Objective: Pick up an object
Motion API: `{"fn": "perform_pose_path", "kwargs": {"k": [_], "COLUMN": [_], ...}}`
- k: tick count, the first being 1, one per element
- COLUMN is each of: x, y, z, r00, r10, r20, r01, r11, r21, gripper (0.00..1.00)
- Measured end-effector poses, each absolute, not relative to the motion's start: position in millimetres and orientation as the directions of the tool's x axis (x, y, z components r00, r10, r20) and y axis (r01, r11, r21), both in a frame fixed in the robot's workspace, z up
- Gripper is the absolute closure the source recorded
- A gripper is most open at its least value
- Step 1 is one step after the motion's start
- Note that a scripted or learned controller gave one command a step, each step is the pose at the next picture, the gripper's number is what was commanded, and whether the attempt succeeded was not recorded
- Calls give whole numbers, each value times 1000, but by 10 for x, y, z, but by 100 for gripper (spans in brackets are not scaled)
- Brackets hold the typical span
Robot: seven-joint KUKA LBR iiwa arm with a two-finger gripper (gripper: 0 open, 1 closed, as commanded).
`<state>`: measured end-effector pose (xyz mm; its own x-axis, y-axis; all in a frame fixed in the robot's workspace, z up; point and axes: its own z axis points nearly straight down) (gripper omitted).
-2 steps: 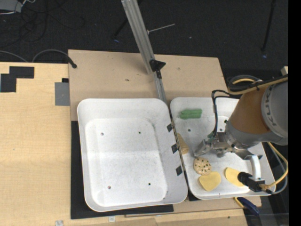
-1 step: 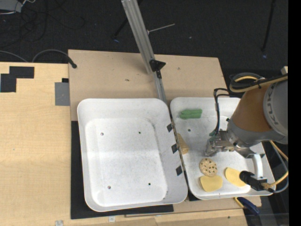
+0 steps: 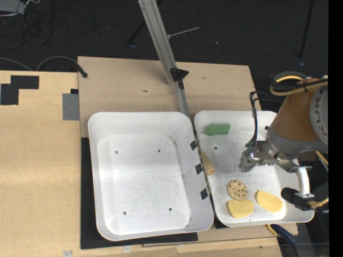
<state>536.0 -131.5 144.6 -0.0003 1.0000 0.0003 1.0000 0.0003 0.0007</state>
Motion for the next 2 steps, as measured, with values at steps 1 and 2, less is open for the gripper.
{"fn": "perform_pose_path", "kwargs": {"k": [1, 2], "x": [5460, 5462], "y": [-1275, -1284], "z": [1993, 2223], "r00": [-1, -1], "r10": [1000, 1000], "r20": [0, 0], "r01": [1000, 1000], "r11": [1, 1], "r21": [3, 0], "gripper": [100, 100]}}
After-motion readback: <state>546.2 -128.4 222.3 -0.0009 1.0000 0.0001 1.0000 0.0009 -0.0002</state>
